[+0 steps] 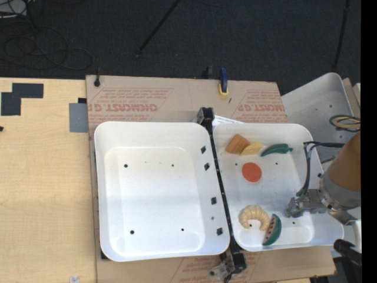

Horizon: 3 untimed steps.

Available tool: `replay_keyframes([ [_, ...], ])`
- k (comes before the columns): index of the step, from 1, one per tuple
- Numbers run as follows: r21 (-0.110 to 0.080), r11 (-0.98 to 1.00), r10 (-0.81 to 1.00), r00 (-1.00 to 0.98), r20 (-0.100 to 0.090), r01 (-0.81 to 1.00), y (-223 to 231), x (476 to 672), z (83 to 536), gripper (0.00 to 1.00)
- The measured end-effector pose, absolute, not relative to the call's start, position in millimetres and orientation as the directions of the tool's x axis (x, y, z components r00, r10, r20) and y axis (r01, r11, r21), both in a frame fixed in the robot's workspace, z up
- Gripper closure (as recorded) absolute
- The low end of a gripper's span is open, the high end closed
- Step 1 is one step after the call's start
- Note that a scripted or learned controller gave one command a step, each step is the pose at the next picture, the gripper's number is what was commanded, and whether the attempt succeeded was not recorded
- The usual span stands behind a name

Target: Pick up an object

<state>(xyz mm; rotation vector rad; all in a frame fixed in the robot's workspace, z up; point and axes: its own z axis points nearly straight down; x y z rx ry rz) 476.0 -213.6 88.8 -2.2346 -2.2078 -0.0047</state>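
White, glossy left bin (112,158), shallow with rounded corners. Right bin (297,236) holds a tan wedge (237,144), yellow chunk (253,148), curved green pepper (275,150), flat red disc (252,172), ridged cream croissant (254,216) and a watermelon slice (272,230). Metal gripper (298,207) at lower right, grasping nothing.
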Motion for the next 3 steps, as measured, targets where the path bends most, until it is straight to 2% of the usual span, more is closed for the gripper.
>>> replay_keyframes([
  [3, 0.002, -0.014, 1.0, 0.014, 0.002, 1.0, -213.7, 476.0, 88.8, 1.0],
])
